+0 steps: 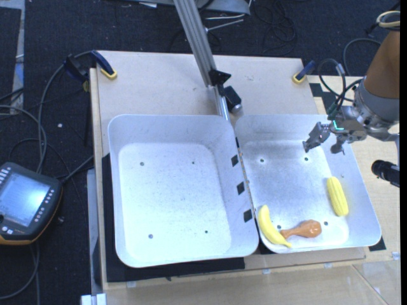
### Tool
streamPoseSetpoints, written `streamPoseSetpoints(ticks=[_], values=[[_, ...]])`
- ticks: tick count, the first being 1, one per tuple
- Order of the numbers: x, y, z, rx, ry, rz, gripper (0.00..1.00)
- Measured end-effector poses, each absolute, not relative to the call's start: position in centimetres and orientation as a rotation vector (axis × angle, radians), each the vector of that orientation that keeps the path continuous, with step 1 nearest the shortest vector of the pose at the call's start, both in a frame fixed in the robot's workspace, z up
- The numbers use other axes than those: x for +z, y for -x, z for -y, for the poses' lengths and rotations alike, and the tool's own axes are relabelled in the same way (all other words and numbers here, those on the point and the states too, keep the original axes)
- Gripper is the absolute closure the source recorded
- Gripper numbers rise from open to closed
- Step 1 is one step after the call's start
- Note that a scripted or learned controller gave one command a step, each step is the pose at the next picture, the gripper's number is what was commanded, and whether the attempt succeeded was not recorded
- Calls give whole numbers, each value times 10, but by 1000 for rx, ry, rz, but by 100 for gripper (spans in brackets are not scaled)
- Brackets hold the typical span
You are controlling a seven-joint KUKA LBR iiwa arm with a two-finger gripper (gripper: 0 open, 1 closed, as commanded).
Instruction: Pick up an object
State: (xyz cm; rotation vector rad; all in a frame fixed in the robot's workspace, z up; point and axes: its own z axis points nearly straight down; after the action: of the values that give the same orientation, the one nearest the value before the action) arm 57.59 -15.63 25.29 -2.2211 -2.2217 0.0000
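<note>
Three objects lie in the right bin (286, 170). A yellow corn cob (337, 196) rests near its right wall. A yellow banana (270, 227) lies at the front left corner, touching an orange-brown chicken drumstick (304, 230) beside it. My gripper (325, 143) hovers over the bin's back right part, above and behind the corn cob. Its two dark fingers are spread open with nothing between them. The arm's orange band (385, 62) rises at the right edge.
The left bin (127, 170) sits beside the right one, joined along a ridge with black clips (241, 186). A slanted metal post (200, 40) stands behind the bins. A teach pendant (25, 202) lies off the bench at left.
</note>
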Motion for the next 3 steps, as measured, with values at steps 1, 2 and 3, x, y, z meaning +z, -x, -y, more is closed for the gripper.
streamPoseSetpoints(ticks=[1,2,3], values=[[253,-576,156,0,2221,2222,0],[209,-576,162,3,2220,2219,0],[146,-574,165,5,2218,2218,0]])
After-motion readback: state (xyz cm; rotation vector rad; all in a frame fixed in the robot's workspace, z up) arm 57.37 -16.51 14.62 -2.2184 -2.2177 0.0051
